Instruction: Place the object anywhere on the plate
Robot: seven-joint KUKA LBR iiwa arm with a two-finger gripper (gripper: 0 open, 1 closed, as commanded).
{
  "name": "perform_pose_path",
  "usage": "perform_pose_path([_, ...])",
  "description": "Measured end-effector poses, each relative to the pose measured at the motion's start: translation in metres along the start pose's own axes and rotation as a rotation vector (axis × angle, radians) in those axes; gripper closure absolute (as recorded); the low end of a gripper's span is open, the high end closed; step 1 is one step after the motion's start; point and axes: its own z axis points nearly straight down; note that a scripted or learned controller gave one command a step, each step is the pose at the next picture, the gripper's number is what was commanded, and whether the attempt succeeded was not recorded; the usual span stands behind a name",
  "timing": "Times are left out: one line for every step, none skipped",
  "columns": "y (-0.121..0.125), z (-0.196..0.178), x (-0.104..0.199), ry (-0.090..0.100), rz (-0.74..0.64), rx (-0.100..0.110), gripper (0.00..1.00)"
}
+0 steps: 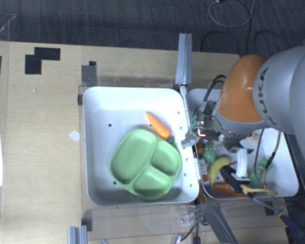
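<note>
Overhead and at a slant, the camera view takes in a pale table (35,136) carrying two white bins side by side. The left bin (94,136) holds a green plate (142,161) with three compartments, set toward the near right of the bin floor. An orange carrot (158,125) lies tilted at the plate's far rim. Its lower end either meets that rim or overlaps it, and which is hard to say.

The grey arm (290,90), with its orange band, reaches in from the right and covers most of the right bin (290,184). The claw (197,133) sits low under the wrist, close to the wall between the two bins. The arm's bulk largely hides it, so I cannot tell whether it is open or closed, or whether it has hold of anything.

Below the arm, a yellow banana (217,166) lies in the right bin. Beside it is a jumble of white, green and red-orange pieces, partly covered and too small to name. The right bin's far side is lost behind the arm.
</note>
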Motion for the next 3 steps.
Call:
perform_pose_path([0.002,-0.011,0.001,0.001,-0.003,-0.005,1.0])
perform_pose_path([-0.01,-0.032,0.152,0.001,-0.37,-0.002,1.0])
perform_pose_path([0.002,0.006,0.182,0.0,-0.162,0.0,1.0])
